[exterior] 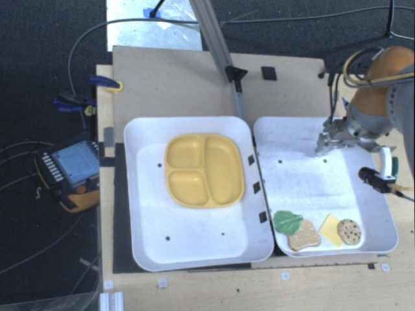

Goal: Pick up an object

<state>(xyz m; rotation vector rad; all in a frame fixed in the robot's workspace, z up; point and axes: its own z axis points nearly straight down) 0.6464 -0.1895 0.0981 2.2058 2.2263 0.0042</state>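
Camera view: arm entering from right, gripper (326,142) low over right bin (305,131) at its upper part, finger spacing impossible to tell. Along that bin's lower edge, well apart from gripper: green leaf (287,221), toast slice (304,236), cheese slice (331,229), cookie (349,231). Left bin (146,238) bearing yellow divided plate (204,170); both bins on tan bench (168,83), dark floor around.

Tan board surface (175,83) sits on dark speckled carpet floor (39,31). Grey metal pole (211,28) slants from the top edge down to the surface's far middle. Shiny metallic sheet (149,18) lies past the far left corner. Blue-handled clamps (91,92) grip the left edge. Handheld pendant with blue screen (71,170) on the floor left, cables (84,37) looping around. Light even, overhead.
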